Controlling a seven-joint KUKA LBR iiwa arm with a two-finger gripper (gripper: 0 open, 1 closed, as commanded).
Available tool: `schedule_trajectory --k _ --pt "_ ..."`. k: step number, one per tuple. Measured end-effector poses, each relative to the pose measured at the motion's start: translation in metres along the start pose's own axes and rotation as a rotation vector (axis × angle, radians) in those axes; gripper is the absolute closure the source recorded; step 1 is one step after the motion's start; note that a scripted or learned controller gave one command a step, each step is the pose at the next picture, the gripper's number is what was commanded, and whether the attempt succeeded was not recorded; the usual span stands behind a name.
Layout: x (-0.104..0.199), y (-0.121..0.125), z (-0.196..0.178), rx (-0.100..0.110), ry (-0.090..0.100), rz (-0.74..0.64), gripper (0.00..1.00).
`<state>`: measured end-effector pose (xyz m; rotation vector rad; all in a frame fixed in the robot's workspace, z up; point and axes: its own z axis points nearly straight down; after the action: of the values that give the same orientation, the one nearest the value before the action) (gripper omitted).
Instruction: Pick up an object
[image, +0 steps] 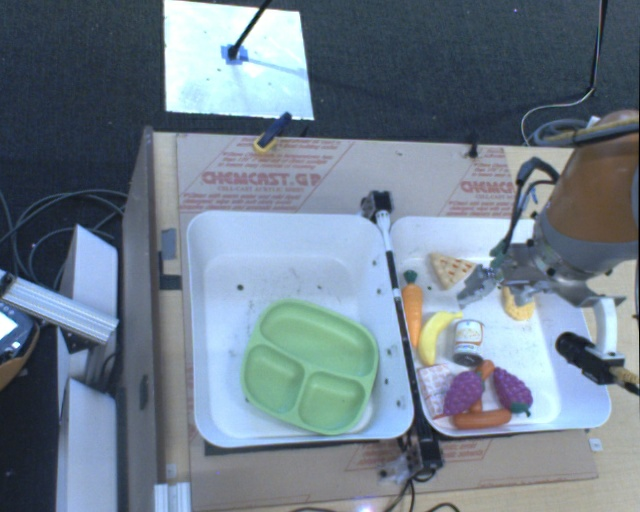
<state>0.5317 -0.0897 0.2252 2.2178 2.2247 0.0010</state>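
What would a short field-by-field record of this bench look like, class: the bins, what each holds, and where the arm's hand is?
left bin: holds a green divided plate
right bin: holds toy food
toy food: carrot, banana, small can, two purple grape bunches, pizza slice, sausage
hand: over the right bin, near the pizza slice
arm: reaching in from the right
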Motion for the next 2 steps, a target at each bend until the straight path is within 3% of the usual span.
schedule_trajectory --k 1,2 --pt "-0.057 0.019 0.084 0.003 -0.001 0.003 0.00" --pt "-0.029 -0.044 0.140 -0.006 -0.006 0.005 0.00"
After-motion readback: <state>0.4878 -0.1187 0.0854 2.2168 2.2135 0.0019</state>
